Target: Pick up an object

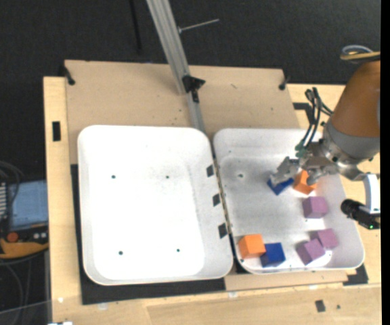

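A: Where is the grey arm with the orange band?

B: It reaches in over the right shallow white bin (249, 147), and its two-finger gripper (295, 175) hangs above the upper right part of that bin's floor.

A: Are the fingers wide or narrow?

B: I cannot tell; they are small and blurred against the blocks below them.

A: What sits under them?

B: A small blue foam block (280, 183), tilted, and just beside it, on the side nearer the bin's right edge, a small orange foam block (305, 183). The two seem to touch the fingertips, though I would not swear that either is held.

A: And the rest of that bin?

B: A pale purple cube (315, 206) lies near the right edge, below the orange one. Two more purple blocks (318, 244) sit close together in the front right corner. Along the front edge a larger orange cube (252, 245) touches a dark blue cube (273, 254).

A: The left white bin (87, 181)?

B: It lies alongside, their inner edges nearly meeting.
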Tool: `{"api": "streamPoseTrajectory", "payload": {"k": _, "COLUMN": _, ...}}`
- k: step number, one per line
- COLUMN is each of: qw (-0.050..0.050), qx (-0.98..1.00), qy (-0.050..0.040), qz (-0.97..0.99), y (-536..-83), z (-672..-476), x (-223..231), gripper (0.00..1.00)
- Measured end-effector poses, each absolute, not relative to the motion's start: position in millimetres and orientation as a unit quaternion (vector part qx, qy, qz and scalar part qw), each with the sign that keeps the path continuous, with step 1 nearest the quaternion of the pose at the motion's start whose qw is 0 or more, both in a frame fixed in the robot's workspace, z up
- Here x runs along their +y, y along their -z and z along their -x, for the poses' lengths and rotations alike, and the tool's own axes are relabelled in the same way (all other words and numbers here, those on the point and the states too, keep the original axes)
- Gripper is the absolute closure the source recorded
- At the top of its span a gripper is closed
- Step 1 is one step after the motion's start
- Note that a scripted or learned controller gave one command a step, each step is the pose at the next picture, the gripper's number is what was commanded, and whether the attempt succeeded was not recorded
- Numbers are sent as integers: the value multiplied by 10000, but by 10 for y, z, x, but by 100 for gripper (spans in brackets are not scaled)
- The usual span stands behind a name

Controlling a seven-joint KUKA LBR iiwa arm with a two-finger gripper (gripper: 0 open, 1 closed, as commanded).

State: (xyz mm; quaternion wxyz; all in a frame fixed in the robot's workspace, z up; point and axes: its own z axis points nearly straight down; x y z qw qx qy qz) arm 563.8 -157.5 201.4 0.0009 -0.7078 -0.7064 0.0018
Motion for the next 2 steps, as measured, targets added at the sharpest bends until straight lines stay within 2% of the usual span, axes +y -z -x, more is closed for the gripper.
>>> {"api": "streamPoseTrajectory", "payload": {"k": 2, "qw": 7, "qx": -7064, "qy": -16, "qz": 7078, "y": -986, "z": -5647, "x": -1502, "gripper": 0}}
